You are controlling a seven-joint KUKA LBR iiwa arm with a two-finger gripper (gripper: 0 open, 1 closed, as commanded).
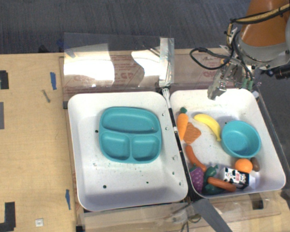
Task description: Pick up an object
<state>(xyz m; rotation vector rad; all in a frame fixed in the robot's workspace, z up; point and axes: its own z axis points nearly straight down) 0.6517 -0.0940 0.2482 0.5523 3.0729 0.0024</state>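
While gripper (216, 91) hangs over far rim of right bin (270, 145), jaw state cannot tell (blurred, small). Nothing visibly held. Banana (208, 124) lies just below jaws, near side; likely easiest target. Descend straight, straddle its narrow width, avoid teal bowl (240, 138) beside.

A light wooden bench (26, 158) carries two shallow white bins side by side: the left bin (86, 189) toward the bench's middle, the right bin (271, 174) near its right edge. Blue tape strips (53, 80) and black corner marks (1, 78) dot its left side.
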